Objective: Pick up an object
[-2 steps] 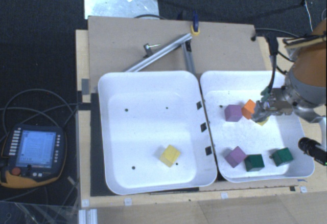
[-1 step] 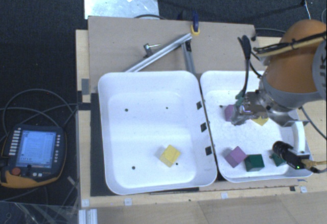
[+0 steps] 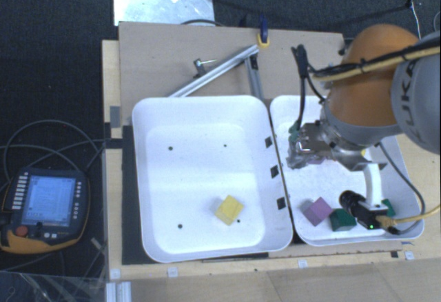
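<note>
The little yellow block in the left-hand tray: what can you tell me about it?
The yellow block is a small cube-like piece, matte and pale yellow, perhaps foam or plastic. It lies turned at an angle on the floor of the left white bin, toward its near right part, beside small dark dots in the floor. Nothing touches it but the bin; the arm is over the other bin.

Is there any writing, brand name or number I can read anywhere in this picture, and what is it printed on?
"UK": large dark letters on the grey arm, cut off at the picture's edge, so they are part of a longer word.
The handheld control pad left of the bench has a lit screen and buttons, but everything on them is too small and blurred to read.
The yellow block, purple block and green block bear no legible marks.
</note>
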`<state>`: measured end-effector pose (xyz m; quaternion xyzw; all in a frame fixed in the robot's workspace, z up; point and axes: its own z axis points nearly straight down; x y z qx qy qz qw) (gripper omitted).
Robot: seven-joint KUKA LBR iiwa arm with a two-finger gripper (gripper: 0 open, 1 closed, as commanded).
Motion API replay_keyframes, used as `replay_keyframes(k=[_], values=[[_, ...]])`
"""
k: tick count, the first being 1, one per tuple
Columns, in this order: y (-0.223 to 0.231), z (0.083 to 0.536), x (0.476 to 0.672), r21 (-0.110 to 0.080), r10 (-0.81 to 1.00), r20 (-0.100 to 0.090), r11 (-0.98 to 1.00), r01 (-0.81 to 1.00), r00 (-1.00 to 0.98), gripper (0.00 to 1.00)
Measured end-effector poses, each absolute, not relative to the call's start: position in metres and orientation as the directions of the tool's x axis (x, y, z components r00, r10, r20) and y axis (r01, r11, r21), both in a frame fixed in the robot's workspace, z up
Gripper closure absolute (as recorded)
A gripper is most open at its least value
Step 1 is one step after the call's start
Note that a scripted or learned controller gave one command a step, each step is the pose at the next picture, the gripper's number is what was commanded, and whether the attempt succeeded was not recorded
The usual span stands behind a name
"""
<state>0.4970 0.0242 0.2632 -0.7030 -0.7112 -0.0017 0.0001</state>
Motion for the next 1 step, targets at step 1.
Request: replay_keyframes(k=[1], values=[[0.0700,0.2597,0.4929,0.001,1.000,0.002,0.011,1.000,-0.011,1.00]])
